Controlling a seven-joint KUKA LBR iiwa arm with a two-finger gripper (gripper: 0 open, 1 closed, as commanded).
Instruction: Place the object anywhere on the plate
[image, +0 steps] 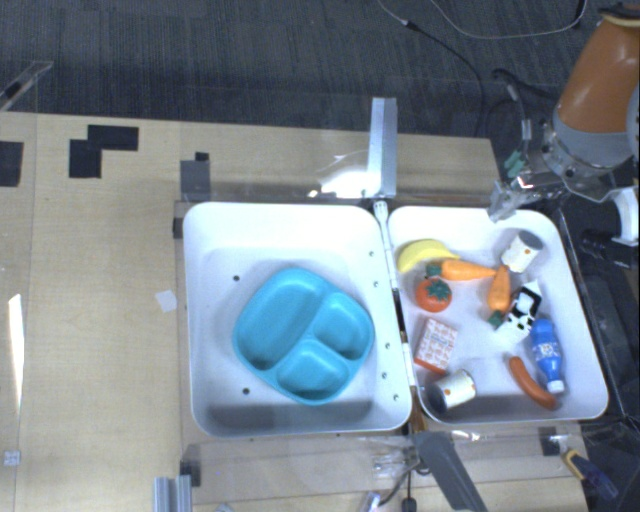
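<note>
Camera view, looking down on the bench (90, 300) at a slant.

Left bin (215, 255): holds a blue plate (303, 334) with three compartments, sitting near the bin's middle. Nothing rests on the plate.

Right bin (575, 300): cluttered. Near the far left corner, a yellow banana (420, 254). Just in front of it, a red tomato (433, 293) with a green top. A carrot (468, 269) lies crosswise, touching the banana's end; a second carrot (499, 289) stands nearly lengthwise just beside it. A white cup (520, 250) lies near the far right. A black-and-white cow figure (521, 308) sits just in front of the second carrot. A blue bottle (547, 354) with a white cap lies along the right wall; its label has pale marks too small to read. A sausage (529, 383) lies beside the bottle, near the front wall. A small box (436, 343) with a red-and-white pattern lies left of centre; print not legible. A silver can (456, 390) lies on its side at the front left.

Gripper (512, 196): at the bin's far right corner, over the rim, well apart from the plate. Cannot tell how its opening stands. Nothing visible in it.

Arm (600, 85): orange band, upper right.
</note>
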